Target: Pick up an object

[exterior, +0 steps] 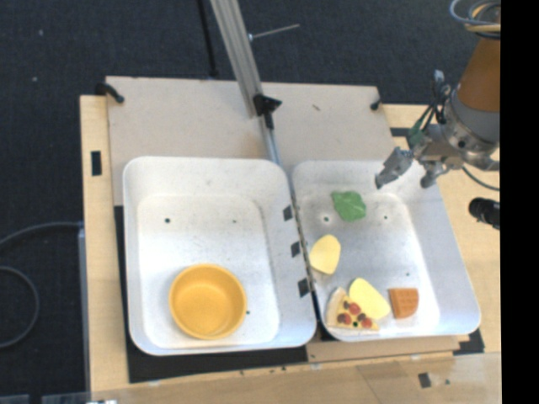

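My gripper (411, 172) hangs above the far right corner of the right bin (438, 234), its two grey fingers spread open with nothing between them. Below and left of it lies a green leaf-shaped piece (349, 204). A pale yellow piece (325, 253) rests near the bin's left wall. At the near end sit a yellow wedge (367, 299), a pizza-like slice with red dots (347, 314) and an orange block (403, 301).
The left bin (202, 200) holds a yellow bowl (207, 300) at its near side. A slanted metal pole (240, 53) rises behind the bins. The orange-banded arm (477, 82) enters from the right.
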Action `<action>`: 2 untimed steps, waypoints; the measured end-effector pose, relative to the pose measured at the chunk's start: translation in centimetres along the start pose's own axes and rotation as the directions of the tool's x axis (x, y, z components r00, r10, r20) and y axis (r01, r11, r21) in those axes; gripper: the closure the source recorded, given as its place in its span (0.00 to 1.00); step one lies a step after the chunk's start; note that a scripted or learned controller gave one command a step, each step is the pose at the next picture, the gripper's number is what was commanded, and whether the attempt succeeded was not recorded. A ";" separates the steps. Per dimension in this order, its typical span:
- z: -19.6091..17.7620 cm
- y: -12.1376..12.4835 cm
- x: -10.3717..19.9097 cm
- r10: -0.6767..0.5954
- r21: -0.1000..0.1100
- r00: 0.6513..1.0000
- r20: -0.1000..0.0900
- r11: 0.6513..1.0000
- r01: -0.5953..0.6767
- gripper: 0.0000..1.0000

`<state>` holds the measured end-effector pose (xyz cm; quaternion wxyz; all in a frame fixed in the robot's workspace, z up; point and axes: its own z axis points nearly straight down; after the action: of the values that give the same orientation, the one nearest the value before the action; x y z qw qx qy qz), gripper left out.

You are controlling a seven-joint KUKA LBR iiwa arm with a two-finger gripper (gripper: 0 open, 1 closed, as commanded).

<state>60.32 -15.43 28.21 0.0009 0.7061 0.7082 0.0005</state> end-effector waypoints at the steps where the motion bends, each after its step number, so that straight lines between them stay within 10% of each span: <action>1: 0.0 0.0 0.0 0.000 0.000 1.000 0.000 1.000 0.000 0.00; 2: 4.2 -0.2 -0.1 0.004 0.005 1.000 0.001 1.000 -0.004 0.00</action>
<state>60.12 -15.52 24.00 -0.0004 0.7073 0.7069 -0.0016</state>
